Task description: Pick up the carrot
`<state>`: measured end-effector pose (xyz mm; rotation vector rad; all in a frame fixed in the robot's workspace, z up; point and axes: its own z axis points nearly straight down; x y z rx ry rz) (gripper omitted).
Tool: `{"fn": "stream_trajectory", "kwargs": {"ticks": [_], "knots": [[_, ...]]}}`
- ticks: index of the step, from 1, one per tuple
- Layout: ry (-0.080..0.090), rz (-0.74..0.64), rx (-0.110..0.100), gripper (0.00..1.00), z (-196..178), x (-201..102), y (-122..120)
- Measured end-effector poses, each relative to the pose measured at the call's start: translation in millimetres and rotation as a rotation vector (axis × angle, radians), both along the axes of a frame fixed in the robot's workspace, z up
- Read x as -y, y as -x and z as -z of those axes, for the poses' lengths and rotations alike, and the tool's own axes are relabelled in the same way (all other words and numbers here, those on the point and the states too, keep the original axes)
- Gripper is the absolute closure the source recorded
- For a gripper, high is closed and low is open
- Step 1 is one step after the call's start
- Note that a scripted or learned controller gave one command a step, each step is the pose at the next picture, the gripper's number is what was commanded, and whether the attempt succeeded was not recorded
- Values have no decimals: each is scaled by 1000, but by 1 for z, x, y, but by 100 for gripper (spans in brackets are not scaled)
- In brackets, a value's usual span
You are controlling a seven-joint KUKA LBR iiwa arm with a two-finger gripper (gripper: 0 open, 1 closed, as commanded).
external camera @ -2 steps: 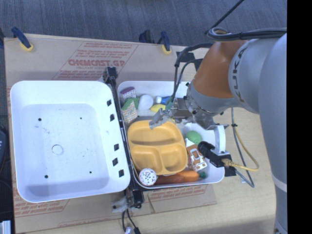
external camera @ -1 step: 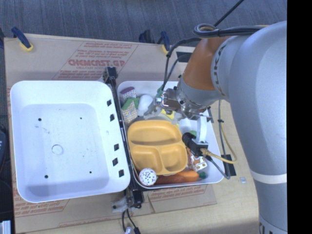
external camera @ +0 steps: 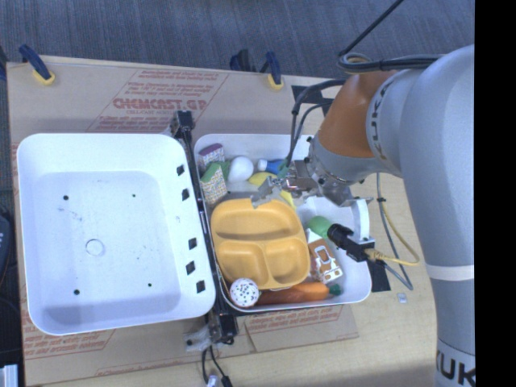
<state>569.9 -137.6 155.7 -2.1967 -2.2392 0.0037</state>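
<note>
Long orange carrot [external camera: 297, 294] lies against the yellow divided plastic tray's [external camera: 258, 244] near edge. Metal gripper [external camera: 274, 185] hovers at the tray's far edge. Jaw state: cannot tell.

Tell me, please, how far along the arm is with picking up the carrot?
Done: the arm has reached over the right bin, its gripper sitting at the far edge of the yellow divided tray. In hand: nothing visibly; the carrot lies along the bin's near wall, below the tray and beside the dotted white ball. Left: moving to the carrot, grasping it and lifting.
</note>
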Motion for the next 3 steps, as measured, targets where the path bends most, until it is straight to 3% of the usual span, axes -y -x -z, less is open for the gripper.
{"fn": "stream_trajectory", "kwargs": {"ticks": [1, 2, 3], "knots": [[1, -123, 10, 0, 60, 18, 5], [0, -126, 7, 100, 51, 17, 4], [2, 118, 5, 100, -145, -1, -13]]}}
